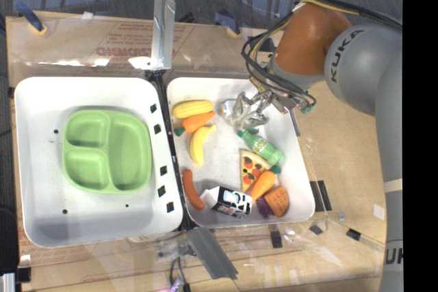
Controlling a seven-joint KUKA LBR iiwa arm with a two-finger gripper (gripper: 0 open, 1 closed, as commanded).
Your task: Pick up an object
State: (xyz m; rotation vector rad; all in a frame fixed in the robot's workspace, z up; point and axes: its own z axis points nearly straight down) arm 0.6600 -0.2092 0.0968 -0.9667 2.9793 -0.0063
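Camera view: "KUKA" lettering on grey arm (pixel 363 72), perhaps partial.

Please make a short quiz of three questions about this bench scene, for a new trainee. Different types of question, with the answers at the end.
1. True or false: the green divided plate lies in the left bin.
2. Which item lies nearest the gripper? A) hot dog B) green bottle C) waffle
3. Fill in: the corn cob touches the ______ just below it in the camera view.

Key:
1. True. The plate is the one thing in that bin.
2. B. The bottle lies just below the gripper in the right bin; the hot dog and waffle are at the near end.
3. Carrot.
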